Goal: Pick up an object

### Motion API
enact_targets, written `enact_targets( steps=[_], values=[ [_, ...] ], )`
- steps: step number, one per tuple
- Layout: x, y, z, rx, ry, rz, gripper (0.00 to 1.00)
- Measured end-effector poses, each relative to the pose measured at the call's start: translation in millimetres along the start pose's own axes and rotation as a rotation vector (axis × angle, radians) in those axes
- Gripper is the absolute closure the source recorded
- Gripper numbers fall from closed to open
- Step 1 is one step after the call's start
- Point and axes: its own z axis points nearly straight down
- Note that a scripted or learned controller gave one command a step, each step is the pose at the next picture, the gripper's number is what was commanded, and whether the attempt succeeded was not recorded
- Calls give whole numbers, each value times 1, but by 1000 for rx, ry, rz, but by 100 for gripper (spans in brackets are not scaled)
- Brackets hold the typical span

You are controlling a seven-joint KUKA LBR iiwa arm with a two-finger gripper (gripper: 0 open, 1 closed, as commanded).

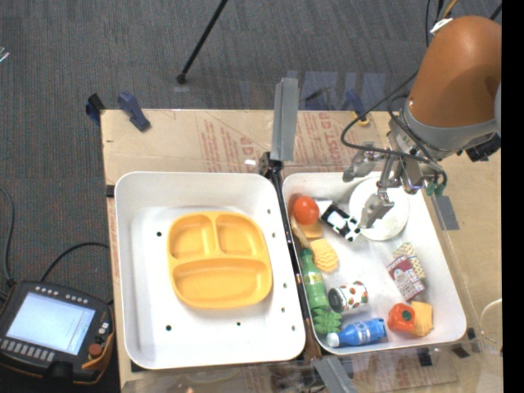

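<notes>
Over the right bin (449, 278), claw (378, 210) hangs above a white bowl (391, 219); finger state cannot be told; nothing visibly held.

Large rounded orange band (455, 70), smooth and slightly glossy, above a grey wrist ring (442, 133) with a darker underside. Below that, a cluster of grey metal brackets and small fittings, blurred in detail. Thin dark cables (378, 119) looping out from the wrist on one side, with a yellow cable and a black one higher up. Slim pale-grey gripper (377, 210) at the end.
</notes>
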Motion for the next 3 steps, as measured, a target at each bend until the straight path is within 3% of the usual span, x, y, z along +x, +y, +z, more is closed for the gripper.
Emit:
enact_targets(
  steps=[1, 2, 3],
  values=[
    [19, -25, 136, -3, 18, 19, 0],
    [36, -94, 185, -2, 8, 40, 0],
    [73, -133, 181, 0, 1, -27, 0]
  ],
)
